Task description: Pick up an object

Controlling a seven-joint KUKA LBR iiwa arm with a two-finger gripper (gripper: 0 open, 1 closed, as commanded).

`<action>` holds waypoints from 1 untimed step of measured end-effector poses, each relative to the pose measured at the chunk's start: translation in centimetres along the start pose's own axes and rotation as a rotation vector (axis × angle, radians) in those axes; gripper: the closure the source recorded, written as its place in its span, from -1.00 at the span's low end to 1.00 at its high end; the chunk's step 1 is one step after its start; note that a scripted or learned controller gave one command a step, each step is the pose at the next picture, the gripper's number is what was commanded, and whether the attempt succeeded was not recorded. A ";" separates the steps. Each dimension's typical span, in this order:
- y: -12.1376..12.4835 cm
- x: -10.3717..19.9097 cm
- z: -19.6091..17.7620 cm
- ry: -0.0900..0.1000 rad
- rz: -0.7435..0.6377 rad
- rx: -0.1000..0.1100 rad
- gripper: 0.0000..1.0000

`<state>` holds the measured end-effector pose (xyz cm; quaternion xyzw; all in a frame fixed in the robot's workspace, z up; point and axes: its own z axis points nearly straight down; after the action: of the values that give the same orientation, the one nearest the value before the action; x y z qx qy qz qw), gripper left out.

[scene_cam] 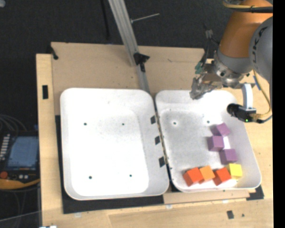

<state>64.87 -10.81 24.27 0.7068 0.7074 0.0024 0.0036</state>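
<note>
My gripper [197, 92] hangs over the far rim of the right bin [180, 101], well away from the blocks, with nothing visible between its tips. In that bin, three purple blocks [219, 141] lie in a line down the right side. Along the near edge sit two orange blocks [199, 175], a red block [222, 175] and a yellow block [235, 169].
The left bin [107, 144] sits beside the right one, with small black clips along the seam between them. A slanted metal pole [126, 32] rises behind the bins. A blue-screened device [20, 154] lies off the bench at the left.
</note>
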 end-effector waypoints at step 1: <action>0.1 -0.1 -0.5 0.001 -0.003 0.006 1.00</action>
<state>64.94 -10.90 24.79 0.7059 0.7083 0.0005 0.0014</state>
